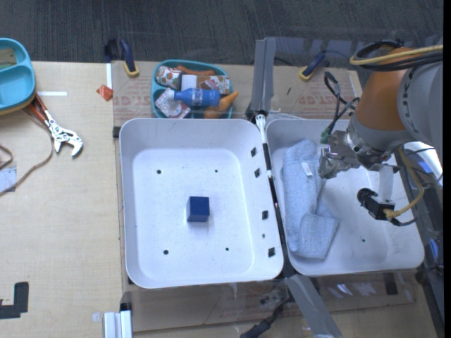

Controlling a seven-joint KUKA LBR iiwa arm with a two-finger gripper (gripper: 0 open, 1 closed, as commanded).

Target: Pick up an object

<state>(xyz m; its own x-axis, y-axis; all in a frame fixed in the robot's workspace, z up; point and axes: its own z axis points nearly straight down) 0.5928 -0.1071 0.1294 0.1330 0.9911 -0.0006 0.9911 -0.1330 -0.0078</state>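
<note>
Grey cloth (304, 201) is spread in the right bin (366, 255) beneath the gripper (325, 166), whose state cannot be told, while a blue block (199, 209) is seen in the left bin (141, 210).

No text, brand or number could be read. The cardboard sheet (134, 98) at twelve o'clock of the left bin (134, 210) carried faint red lettering, too blurred to make out.

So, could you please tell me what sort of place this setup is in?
Probably a robotics lab bench: a robot arm reaches over two white bins, with a wrench and clamps on the wooden bench.
</note>
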